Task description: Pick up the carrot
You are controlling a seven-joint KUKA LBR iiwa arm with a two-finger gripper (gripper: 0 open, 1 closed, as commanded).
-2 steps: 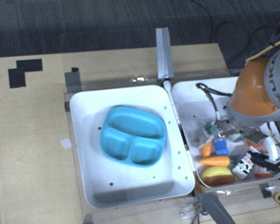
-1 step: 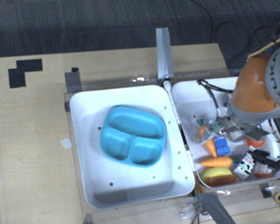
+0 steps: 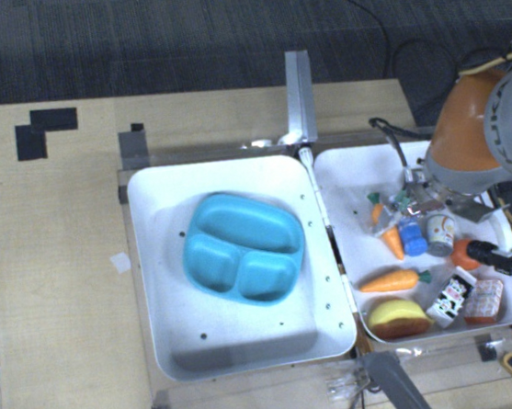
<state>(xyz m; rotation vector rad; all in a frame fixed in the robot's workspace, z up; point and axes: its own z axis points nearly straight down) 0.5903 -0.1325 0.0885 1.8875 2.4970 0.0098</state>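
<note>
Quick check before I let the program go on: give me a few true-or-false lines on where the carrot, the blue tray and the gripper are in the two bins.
1. The blue tray lies in the left bin. True.
2. A carrot lies flat in the right bin, just above the yellow and red fruit. True.
3. The carrot lies on the blue tray. False: it is in the right bin, apart from the tray.
4. The gripper hangs over the left bin. False: it is over the right bin's clutter.
5. A blue item lies below the gripper. True.
</note>
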